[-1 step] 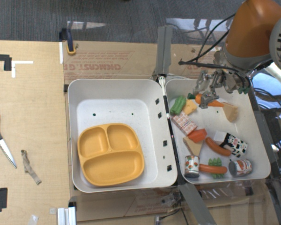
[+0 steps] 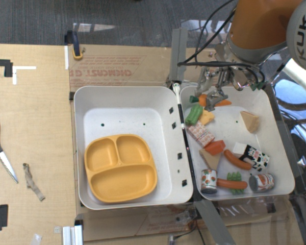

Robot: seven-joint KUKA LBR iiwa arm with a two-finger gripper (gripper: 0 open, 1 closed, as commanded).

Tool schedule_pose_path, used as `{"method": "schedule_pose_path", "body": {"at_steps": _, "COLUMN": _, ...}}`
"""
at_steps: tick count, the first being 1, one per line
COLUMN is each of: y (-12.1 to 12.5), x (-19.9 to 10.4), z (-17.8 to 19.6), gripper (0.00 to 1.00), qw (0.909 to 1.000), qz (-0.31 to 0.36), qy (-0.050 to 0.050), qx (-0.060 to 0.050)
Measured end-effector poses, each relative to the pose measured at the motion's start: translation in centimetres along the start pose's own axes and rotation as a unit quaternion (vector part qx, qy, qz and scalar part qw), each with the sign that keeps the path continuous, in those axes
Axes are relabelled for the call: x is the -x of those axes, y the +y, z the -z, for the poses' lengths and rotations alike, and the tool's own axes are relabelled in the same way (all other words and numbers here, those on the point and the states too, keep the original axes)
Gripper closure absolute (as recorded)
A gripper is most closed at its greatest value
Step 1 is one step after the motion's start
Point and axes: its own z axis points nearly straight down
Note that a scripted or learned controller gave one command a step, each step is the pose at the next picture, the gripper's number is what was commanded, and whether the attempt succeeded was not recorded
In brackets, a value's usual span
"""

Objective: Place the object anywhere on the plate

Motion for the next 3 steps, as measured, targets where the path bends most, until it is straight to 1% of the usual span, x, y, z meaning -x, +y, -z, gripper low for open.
{"method": "schedule_pose_path", "body": {"at_steps": 1, "y": 9.2, "x": -7.0, "z": -4.1, "gripper": 1.00, "qw": 0.9969, "qz": 0.079, "qy": 0.002, "qx": 0.001}}
{"method": "schedule_pose_path", "body": {"at_steps": 2, "y": 15.1, "x": -4.1, "z": -3.4, "gripper": 1.00, "qw": 0.9973, "qz": 0.074, "qy": 0.001, "qx": 0.001}}
{"method": "schedule_pose_path", "body": {"at_steps": 3, "y": 25.4, "x": -5.1, "z": -1.9, "gripper": 1.00, "qw": 0.9880, "qz": 0.155, "qy": 0.002, "qx": 0.001}}
